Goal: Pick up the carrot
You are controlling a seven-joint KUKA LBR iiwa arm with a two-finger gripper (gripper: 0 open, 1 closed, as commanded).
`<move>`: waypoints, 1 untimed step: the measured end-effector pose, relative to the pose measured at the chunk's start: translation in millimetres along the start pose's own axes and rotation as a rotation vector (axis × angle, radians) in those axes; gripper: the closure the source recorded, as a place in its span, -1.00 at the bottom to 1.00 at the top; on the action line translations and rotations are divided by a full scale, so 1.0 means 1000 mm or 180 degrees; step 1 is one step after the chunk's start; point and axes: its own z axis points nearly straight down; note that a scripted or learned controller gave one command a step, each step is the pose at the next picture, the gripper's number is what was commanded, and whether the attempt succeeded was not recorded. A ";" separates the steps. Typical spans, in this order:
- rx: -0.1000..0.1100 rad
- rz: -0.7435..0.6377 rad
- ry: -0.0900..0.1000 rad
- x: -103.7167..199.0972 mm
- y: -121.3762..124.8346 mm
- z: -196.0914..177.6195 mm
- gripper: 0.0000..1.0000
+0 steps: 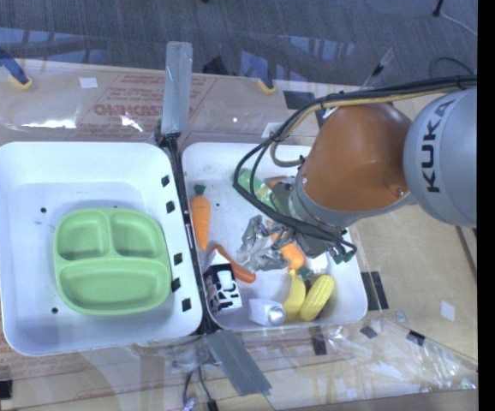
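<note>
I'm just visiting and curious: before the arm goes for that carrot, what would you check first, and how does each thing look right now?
1. Carrot in plain sight, lying along the right bin's left wall: ok.
2. Nothing on top of the carrot: ok.
3. Tool above the carrot: not ok, it hangs over the bin's middle.
4. Tool ready to grasp: cannot tell.
5. Room beside the carrot: not ok, wall close on one side.
6. Green plate out of the way in the left bin: ok.
</note>
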 end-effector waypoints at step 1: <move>-0.0019 0.0358 0.0042 0.008 -0.040 0.044 1.00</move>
